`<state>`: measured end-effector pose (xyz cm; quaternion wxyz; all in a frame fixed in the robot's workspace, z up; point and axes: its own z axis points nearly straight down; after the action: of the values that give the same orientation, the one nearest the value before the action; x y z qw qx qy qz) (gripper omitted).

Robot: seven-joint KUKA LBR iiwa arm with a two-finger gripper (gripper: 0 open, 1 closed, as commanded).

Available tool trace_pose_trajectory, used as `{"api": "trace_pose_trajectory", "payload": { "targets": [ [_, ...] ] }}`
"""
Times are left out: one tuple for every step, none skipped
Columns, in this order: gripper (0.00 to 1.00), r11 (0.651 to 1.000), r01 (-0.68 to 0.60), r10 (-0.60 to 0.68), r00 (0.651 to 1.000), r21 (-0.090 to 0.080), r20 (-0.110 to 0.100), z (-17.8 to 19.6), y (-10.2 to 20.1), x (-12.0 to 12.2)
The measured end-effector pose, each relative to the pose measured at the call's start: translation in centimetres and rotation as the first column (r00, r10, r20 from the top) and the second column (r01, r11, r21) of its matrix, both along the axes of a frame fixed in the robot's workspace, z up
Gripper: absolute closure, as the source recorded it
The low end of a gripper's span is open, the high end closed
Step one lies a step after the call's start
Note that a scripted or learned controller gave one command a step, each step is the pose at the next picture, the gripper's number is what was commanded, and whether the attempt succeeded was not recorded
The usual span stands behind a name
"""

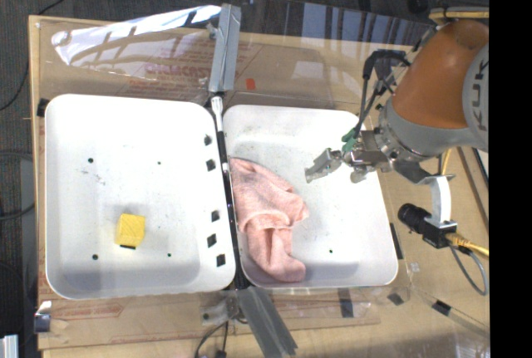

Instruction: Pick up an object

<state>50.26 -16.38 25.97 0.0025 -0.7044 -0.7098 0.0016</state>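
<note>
A crumpled pink cloth (268, 219) lies against the left wall of the right-hand bin (366, 261), reaching down toward its near edge. A small yellow block (131, 230) sits well apart in the left-hand bin (75, 140), near its lower left. The gripper (320, 168) hovers over the right bin's middle, just right of the cloth and clear of it; whether its jaws stand apart cannot be told.
</note>
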Motion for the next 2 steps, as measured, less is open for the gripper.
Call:
{"api": "trace_pose_trajectory", "payload": {
  "targets": [
    [0.0,0.986,-0.165,0.165,0.986,0.0,0.004,-16.0,2.8,-1.5],
    [0.0,0.983,-0.181,0.181,0.983,-0.001,0.005,-16.1,3.2,-2.5]
  ]
}}
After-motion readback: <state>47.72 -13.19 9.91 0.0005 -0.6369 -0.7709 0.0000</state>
